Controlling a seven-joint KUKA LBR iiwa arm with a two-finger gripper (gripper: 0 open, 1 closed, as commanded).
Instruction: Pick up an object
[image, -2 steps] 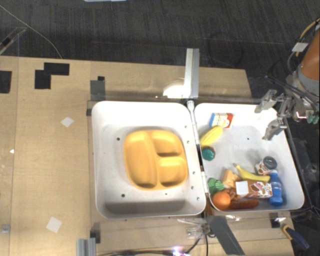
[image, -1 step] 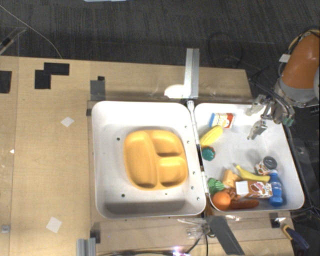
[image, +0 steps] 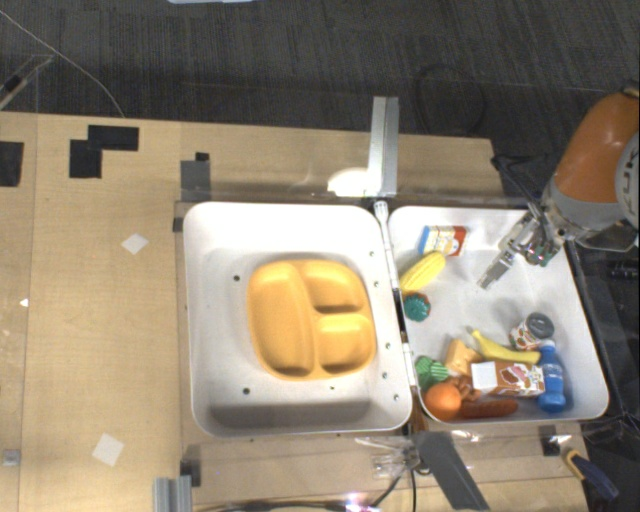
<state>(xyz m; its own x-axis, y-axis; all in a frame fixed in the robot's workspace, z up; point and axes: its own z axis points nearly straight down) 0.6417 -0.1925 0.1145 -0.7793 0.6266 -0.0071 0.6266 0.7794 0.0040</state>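
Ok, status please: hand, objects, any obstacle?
Hand over right bin, holding nothing. Corn nearest, banana below. Nothing in the way.

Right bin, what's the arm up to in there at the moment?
The gripper hangs over the upper part of the right bin, above bare floor, with nothing between its fingers. The toys lie apart from it: a corn cob to its left, a banana and an orange lower down. The left bin holds a yellow tray.
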